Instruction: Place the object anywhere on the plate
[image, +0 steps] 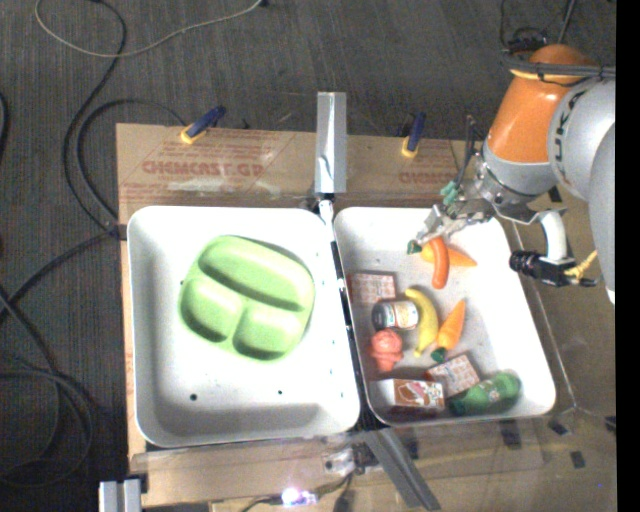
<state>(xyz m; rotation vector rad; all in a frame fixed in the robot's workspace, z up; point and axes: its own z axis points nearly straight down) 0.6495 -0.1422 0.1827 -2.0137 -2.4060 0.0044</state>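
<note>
**Carrot pinched above the right bin's far edge**

We see the gripper (447, 222) near the far right corner of the right bin (535, 345), its fingers pinching an orange toy carrot (442, 258) that hangs just off the floor. The green divided plate (248, 297) lies in the middle of the left bin (150, 400). A banana (427, 312), a can (398, 316) and a second carrot (451, 325) crowd the right bin's centre.

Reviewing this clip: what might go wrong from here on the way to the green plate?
1. The gripper seems to pinch the orange toy carrot only near its top end, so it may swing or slip out.
2. Getting to the green divided plate in the left bin means crossing the ridge between the bins; the dangling carrot could clip it.
</note>
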